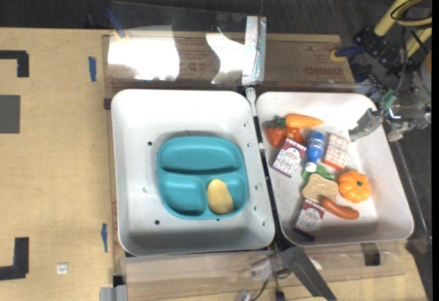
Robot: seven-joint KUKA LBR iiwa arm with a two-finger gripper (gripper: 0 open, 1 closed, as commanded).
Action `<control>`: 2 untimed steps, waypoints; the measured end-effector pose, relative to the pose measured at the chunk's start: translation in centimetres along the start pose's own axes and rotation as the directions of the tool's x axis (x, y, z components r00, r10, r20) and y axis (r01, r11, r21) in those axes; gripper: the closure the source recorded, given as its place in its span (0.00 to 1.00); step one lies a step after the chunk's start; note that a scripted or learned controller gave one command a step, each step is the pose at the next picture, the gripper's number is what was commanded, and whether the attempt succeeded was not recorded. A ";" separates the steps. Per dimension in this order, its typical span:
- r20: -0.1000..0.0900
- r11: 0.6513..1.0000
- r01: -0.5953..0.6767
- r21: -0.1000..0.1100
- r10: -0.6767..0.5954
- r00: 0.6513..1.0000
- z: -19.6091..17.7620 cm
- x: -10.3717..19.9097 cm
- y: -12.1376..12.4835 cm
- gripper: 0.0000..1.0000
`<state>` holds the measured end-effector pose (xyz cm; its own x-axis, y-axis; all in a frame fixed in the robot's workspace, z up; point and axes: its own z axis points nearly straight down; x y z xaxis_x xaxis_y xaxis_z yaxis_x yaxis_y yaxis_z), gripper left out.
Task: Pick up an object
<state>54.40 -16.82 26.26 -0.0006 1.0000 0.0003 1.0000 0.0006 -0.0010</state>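
Bench (48, 155), tan, carries two shallow white bins side by side. L bin (130, 176) holds a teal divided tray (185, 159); a yellow potato-like item (220, 196) lies in the tray's lower-right compartment. R bin (391, 203) holds a cluster of toy foods, all loose on the bin floor: carrot (302, 121) at top, w/ a red tomato-like piece (276, 134) just beside it on the L; pink-and-white carton (289, 158) below these; blue bottle (315, 147) and a 2nd small printed carton (335, 151) to its R; bread slice (320, 188) touching a small orange pumpkin (354, 185); red sausage (339, 209) under the bread; dark red box (310, 217) at the bin's near edge. Gripper (363, 126) sits at the R bin's upper-right corner, near its rim, apart from the cluster; nothing seen betw. its fingers; how far open they are: cannot tell at this scale. Clear plastic sheet (185, 53) stands behind the L bin.
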 end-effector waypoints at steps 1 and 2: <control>0.001 0.977 0.211 -0.002 -0.211 0.977 4.9 3.1 6.1 0.00; -0.002 0.936 0.353 0.003 -0.353 0.936 14.2 4.4 10.6 0.00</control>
<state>64.95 -12.37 12.06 -0.3533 0.9355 0.0025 0.9355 0.3533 -0.0036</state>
